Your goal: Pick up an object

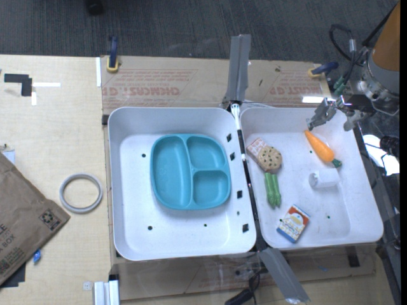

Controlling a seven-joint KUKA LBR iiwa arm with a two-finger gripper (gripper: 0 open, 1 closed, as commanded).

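Note:
My gripper hangs over the far right corner of the right bin, its two fingers spread open with nothing between them. Just below and slightly left of it lies an orange toy carrot. A cookie and a pink-and-white packet lie by the bin's left wall. Below them are a green pod and a small colourful box. A white cylinder rests near the middle right.
The left bin holds a blue divided plate. A grey divider stands behind the bins. On the bench at left are a tape ring and a brown paper bag.

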